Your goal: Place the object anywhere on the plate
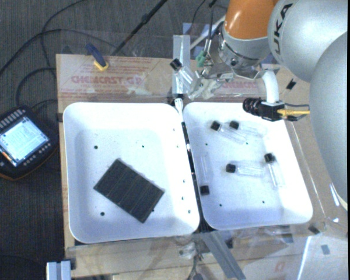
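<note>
The plate sits bare left of the vials, waiting; gripper beyond them, grip state unclear

White bins, dark grey ribbed plate, clear vials with black caps, orange-banded grey arm, brown counter.
</note>
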Robot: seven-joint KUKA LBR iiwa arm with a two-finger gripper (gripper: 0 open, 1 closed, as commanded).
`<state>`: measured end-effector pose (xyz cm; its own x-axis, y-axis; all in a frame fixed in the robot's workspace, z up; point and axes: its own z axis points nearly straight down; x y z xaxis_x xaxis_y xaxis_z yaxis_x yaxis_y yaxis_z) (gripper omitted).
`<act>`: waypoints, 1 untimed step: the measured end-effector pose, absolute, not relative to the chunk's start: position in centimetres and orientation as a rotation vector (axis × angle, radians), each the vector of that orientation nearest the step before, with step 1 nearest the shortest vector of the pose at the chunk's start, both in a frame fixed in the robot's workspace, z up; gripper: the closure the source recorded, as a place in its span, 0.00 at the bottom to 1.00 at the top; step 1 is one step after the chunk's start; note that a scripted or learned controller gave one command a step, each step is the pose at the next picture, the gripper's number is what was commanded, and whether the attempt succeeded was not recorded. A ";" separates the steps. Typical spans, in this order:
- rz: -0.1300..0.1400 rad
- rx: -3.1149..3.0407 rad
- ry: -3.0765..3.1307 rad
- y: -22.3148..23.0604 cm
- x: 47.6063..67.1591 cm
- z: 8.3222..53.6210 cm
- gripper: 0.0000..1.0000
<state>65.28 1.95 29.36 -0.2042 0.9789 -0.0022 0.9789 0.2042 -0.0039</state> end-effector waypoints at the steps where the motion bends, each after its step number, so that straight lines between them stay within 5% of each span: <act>1: 0.007 -1.727 -2.624 12.8 66.9 40.3 1.00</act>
<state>66.85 12.84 40.35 -0.3955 0.9184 -0.0025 0.9185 0.3955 -0.0035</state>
